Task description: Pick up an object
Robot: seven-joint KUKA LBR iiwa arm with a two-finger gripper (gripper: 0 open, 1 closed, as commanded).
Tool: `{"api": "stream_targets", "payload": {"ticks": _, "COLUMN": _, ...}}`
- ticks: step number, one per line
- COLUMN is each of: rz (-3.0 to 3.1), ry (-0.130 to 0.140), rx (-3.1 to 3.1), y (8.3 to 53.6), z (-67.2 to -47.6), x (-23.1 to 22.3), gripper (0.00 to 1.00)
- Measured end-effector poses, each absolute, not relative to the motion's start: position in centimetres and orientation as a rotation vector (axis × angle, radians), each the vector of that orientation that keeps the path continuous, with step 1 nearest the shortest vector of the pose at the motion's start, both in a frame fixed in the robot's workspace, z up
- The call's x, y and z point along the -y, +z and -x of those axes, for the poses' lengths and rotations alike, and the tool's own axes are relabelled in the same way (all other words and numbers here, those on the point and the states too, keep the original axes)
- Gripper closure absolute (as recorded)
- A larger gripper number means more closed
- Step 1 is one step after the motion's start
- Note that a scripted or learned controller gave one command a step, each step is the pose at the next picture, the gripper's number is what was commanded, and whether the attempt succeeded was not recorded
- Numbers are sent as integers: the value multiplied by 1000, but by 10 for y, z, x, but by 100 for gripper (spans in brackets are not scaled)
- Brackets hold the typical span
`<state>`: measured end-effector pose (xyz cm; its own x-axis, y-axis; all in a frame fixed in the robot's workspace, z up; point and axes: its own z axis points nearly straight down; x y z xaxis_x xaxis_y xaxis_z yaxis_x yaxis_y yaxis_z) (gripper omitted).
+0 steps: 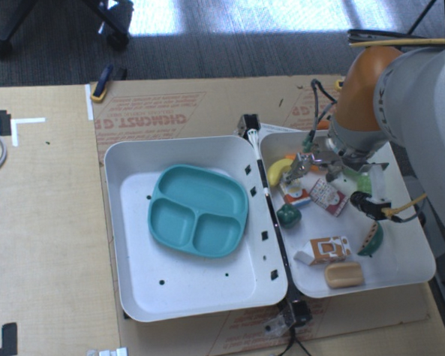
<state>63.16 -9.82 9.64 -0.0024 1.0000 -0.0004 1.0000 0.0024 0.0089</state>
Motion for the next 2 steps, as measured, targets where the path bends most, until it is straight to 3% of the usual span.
{"api": "stream_targets", "payload": {"ticks": 1, "rz": -2208, "ry": 12, "rx": -2224, "y": 107, "z": -632, "x": 98, "gripper": 100}}
{"api": "stream_targets", "payload": {"ticks": 2, "rz": -2208, "ry": 12, "rx": -2224, "y": 107, "z": -632, "x": 98, "gripper": 0}}
